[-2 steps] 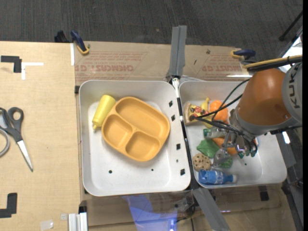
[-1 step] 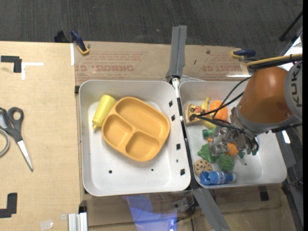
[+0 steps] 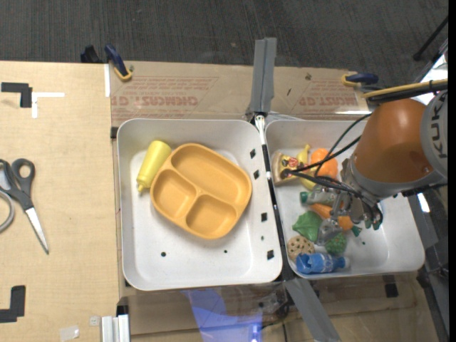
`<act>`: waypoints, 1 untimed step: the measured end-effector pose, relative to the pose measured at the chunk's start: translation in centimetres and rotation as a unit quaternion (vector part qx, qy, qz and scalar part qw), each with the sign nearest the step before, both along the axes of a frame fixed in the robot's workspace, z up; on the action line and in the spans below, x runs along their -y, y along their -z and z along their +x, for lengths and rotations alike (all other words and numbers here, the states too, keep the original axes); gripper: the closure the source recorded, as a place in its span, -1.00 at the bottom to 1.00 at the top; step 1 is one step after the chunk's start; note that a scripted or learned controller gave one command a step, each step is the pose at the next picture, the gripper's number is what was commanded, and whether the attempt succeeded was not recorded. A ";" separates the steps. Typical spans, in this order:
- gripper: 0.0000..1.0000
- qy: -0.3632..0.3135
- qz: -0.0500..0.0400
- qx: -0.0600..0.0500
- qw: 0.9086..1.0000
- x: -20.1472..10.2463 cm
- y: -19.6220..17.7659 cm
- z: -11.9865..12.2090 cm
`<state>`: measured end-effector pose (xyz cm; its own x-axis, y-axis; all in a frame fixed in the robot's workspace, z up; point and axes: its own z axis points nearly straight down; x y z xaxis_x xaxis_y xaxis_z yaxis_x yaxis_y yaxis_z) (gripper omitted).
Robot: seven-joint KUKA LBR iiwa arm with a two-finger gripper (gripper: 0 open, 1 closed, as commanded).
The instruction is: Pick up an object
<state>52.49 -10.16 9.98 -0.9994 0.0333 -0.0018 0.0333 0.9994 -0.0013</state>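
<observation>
Two white bins [image 3: 142, 262] sit on a cardboard-covered bench [image 3: 57, 162] above dark carpet [image 3: 178, 13]; the hand's [image 3: 335, 223] state is unclear.

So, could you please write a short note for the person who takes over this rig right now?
End effector: low in the right bin, over the pile of toys; nothing visibly held.
Right bin things: green toy, blue bottle, round cookie, orange and yellow toys near the far wall.
Left bin: orange divided tray with a yellow bottle beside it.
Done: arm is down at the pile.
Left: grasp one object and lift it.
</observation>
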 end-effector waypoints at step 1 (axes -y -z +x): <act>1.00 -0.001 -0.001 0.001 1.000 0.0 -0.8 0.1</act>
